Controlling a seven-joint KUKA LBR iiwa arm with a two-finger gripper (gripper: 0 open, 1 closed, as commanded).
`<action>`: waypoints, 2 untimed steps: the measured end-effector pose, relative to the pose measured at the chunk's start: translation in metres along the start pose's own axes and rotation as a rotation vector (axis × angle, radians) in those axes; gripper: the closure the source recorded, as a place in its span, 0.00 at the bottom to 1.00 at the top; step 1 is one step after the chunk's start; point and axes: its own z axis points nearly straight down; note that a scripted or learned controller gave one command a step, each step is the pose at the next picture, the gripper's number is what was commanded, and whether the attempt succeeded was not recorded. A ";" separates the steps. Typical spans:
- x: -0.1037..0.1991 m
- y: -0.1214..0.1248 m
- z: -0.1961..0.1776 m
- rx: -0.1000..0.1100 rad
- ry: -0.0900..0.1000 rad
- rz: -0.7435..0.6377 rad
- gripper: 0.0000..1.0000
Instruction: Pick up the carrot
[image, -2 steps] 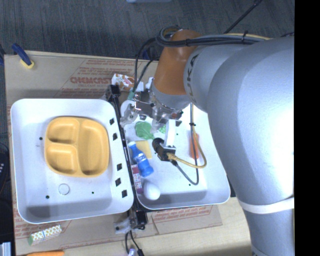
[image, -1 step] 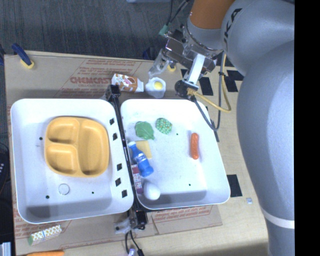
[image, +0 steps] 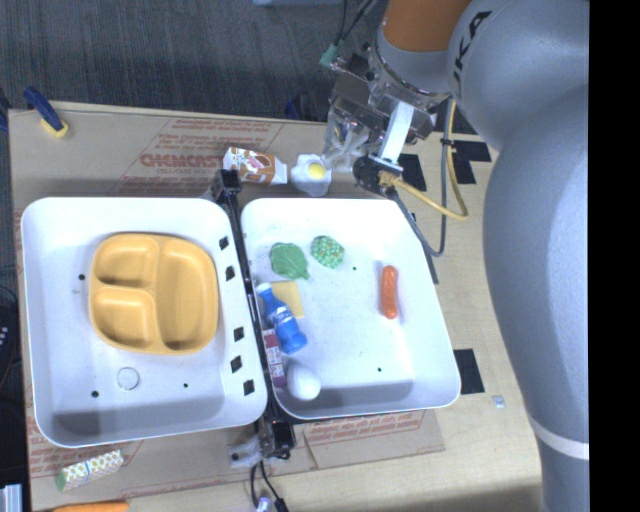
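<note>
Cardboard-covered bench (image: 190, 150) is carrying two bins; the claw (image: 345, 135) is hovering beyond the right bin's (image: 425, 375) far rim, grip state unclear, the small orange carrot (image: 389, 291) lying well below it.

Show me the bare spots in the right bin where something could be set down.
In the right bin, open floor lies between the carrot and the blue bottle, running down toward the near wall. A narrower strip sits right of the carrot. The left side is crowded: green leaf, green round piece, yellow slice, bottle, white egg.
</note>
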 end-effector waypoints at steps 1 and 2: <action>-0.052 0.037 0.068 -0.002 0.001 0.053 1.00; -0.097 0.063 0.070 -0.004 0.002 0.196 1.00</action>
